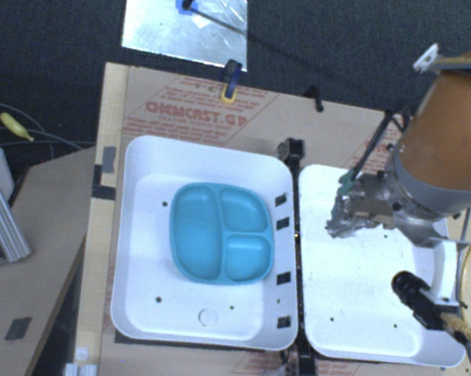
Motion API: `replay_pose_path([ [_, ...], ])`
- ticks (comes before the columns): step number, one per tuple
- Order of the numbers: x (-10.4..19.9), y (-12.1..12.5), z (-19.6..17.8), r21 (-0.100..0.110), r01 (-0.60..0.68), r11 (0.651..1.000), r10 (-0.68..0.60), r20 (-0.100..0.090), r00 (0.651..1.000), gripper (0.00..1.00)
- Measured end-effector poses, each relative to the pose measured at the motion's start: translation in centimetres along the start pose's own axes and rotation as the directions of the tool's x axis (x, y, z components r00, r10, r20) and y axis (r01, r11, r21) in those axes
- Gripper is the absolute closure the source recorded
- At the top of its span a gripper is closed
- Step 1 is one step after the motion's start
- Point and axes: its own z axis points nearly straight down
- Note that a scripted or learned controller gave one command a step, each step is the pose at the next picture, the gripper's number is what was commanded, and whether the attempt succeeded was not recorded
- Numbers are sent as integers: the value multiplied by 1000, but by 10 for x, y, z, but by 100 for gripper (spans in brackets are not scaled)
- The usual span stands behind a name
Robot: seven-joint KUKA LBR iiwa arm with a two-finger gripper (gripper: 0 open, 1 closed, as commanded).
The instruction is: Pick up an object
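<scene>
A light blue plate (219, 233) with three compartments lies flat in the middle of the left white bin (147, 170). My gripper (341, 217) hangs over the upper left part of the right white bin (354, 334), close to the divider between the bins. It is to the right of the plate and apart from it. I see nothing held under the gripper. The orange and grey wrist hides the upper right of the right bin.
Both bins sit on a brown cardboard sheet (199, 108) on the bench. Black clips (293, 152) run along the seam between the bins. A shiny metal sheet (186, 11) lies beyond the cardboard at the back.
</scene>
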Motion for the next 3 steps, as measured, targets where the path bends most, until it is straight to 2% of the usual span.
replay_pose_path([
  [1, 0, 1, -11, -3, 2, 1000, -2, 0, 1000, 100],
  [2, 44, -1, -36, 3, 3, 1000, -3, -1, 1000, 100],
  [3, -5, -1, -61, 2, -8, 1000, 8, 1, 1000, 100],
])
